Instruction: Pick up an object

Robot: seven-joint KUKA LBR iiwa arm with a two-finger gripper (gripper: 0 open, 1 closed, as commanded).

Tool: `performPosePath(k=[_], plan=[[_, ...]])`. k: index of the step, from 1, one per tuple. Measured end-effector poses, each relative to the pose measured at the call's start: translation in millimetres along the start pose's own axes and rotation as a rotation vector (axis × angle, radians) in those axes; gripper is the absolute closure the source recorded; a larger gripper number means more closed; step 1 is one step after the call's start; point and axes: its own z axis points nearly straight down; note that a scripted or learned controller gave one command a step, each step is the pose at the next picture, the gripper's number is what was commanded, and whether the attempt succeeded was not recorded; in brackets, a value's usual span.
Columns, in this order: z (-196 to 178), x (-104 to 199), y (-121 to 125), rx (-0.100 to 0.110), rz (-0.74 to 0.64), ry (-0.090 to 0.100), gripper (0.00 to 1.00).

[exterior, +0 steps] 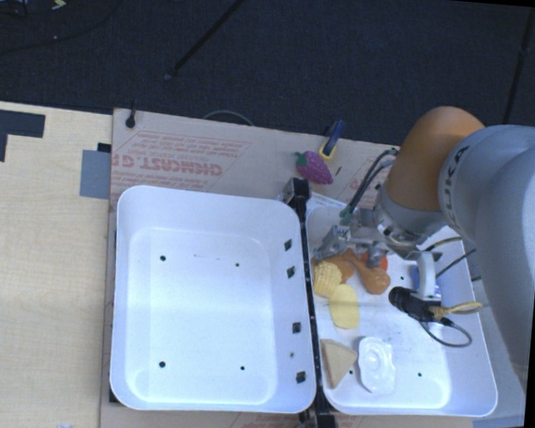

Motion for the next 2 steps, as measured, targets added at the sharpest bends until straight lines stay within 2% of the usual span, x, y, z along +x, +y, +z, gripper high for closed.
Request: performPosePath(k=[1,2], plan=[[24.1,1.2,4.3,-0.014,0.0,-0.003,0.0],[24.5,-2.5,-69.4,-0.01,0.003,-0.002,0.0]])
